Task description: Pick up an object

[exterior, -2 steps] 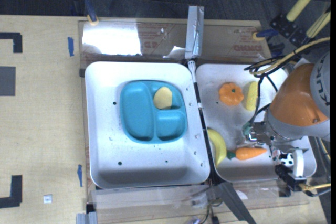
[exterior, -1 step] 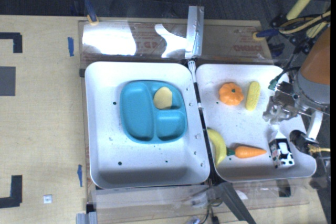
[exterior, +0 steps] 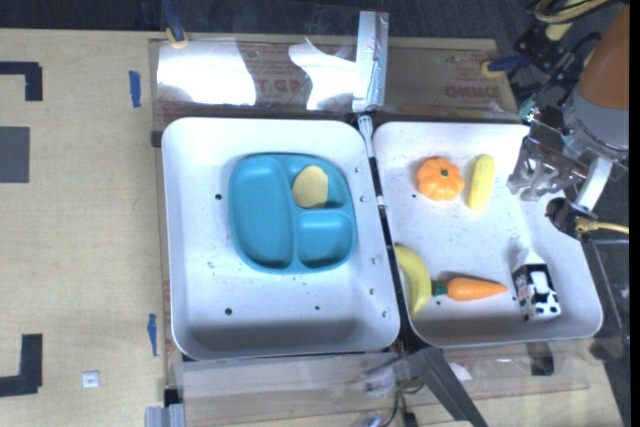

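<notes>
White plastic makes up both bins, and the right bin (exterior: 585,310) serves as the landmark here. Inside it, toward its far wall, sits a small orange pumpkin (exterior: 439,179), and just beside that, on the side nearer the arm, an upright ear of yellow corn (exterior: 480,181). Along the right bin's near wall lies a carrot (exterior: 474,290), with a banana (exterior: 414,277) curved against the wall it shares with the left bin (exterior: 190,215). In the right bin's near corner on the arm's side rests a small black-and-white block (exterior: 537,291). Across that shared wall, the left bin holds a blue divided plate (exterior: 270,215) with a pale yellow lemon-like fruit (exterior: 310,185) in one of its compartments.

The gripper (exterior: 548,177) hangs over the right bin's arm-side edge, well apart from every item, and nothing lies between its fingers. How wide it is set I cannot tell; the metal parts blur together at this slant.

This looks like the approach step: nothing is picked, and no target is clearly chosen. The corn is nearest the tool, so it seems the likely candidate. The next move calls for shifting over the chosen item, lining the fingers across its narrow side, and descending without nudging the pumpkin next to it.
</notes>
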Robot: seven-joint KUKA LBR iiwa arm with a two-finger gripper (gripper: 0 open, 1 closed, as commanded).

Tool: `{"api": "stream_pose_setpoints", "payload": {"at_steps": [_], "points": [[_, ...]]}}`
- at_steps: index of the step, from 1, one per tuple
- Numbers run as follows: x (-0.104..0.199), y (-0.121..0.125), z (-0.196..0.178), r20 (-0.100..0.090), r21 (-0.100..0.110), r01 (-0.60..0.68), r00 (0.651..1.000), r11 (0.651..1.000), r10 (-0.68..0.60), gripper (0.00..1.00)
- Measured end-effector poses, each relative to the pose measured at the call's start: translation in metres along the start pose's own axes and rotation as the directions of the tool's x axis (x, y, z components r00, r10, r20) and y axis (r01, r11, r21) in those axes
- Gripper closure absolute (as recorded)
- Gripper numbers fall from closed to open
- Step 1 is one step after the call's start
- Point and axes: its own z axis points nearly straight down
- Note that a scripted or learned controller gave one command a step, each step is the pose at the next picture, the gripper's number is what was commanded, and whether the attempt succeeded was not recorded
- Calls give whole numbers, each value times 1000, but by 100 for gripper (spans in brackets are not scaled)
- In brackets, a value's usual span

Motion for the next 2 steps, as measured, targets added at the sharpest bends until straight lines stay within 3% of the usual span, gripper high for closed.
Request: {"api": "stream_pose_setpoints", "payload": {"at_steps": [1, 2], "points": [[-42, 49, 5, 1, 0, 81, 997, 997, -81, 100], [2, 25, -7, 0, 2, -40, 999, 999, 40, 100]]}}
